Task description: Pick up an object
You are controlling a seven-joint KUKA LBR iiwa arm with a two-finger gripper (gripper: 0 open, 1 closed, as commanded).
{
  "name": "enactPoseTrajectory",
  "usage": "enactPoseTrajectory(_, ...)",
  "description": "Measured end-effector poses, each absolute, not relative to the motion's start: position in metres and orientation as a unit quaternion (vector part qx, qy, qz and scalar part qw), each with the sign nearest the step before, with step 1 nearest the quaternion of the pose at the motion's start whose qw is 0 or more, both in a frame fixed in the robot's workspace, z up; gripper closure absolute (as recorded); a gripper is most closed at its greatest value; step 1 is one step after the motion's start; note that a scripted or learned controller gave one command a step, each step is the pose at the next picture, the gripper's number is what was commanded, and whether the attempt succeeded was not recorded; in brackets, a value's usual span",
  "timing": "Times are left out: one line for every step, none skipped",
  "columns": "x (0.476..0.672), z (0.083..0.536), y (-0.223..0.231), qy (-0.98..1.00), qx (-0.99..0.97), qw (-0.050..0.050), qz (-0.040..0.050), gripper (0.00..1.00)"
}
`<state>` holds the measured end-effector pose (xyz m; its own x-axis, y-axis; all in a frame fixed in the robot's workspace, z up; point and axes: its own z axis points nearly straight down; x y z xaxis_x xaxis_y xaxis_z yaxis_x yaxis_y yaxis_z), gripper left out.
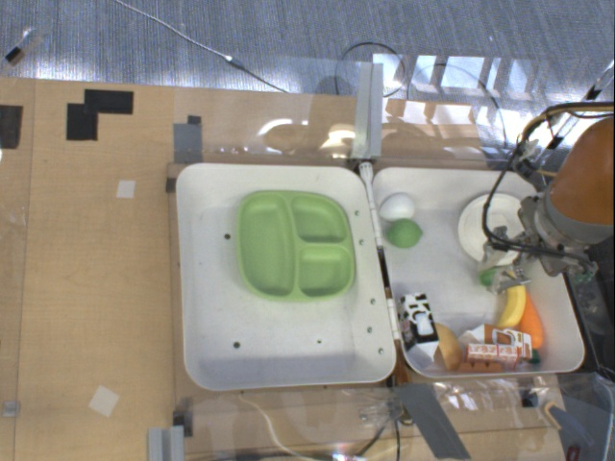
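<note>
Gripper (506,275) above banana (514,306), labels unreadable

The two shallow white bins (207,286) look like smooth, faintly glossy plastic, and the green three-compartment tray (294,245) has a matt plastic finish. The tan bench top (86,286) looks like matt wood or board, and beyond it the grey floor (240,17) looks ribbed and textile-like.

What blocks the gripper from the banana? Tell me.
Nothing visible does. The gripper hangs right above the banana in the right bin; the carrot lies beside it, not across the path.
</note>
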<state>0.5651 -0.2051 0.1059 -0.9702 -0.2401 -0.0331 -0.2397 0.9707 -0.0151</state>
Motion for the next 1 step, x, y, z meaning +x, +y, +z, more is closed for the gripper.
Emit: enactPoseTrajectory(0.6508,0.2195,-0.1525,0.995,-0.101,0.011,-0.0016,1.00)
